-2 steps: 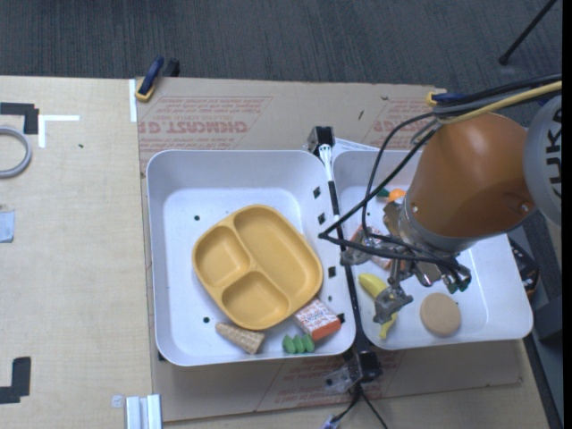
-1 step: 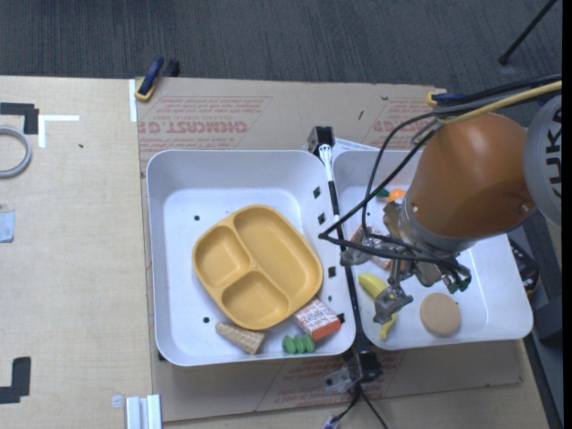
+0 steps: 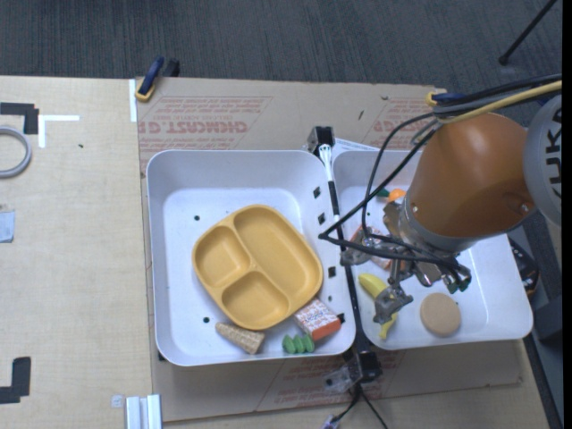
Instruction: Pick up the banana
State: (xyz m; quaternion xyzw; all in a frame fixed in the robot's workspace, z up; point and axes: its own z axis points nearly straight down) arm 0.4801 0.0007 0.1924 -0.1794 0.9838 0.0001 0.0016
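Gripper: two-finger metal gripper under the orange wrist, low in the right white plastic bin; open/shut I cannot tell.
Banana: small yellow toy banana, right bin, by its left wall, touching or just under the gripper.
Nearby: round tan cookie-like disc just right of the gripper.
Advice: centre over banana's middle, close across its short width, lift slow; avoid the wall.
Far: yellow three-compartment plate in left bin.

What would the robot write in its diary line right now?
arm: over right white bin | gripper: above yellow banana | banana: lying in bin | lifted: not yet
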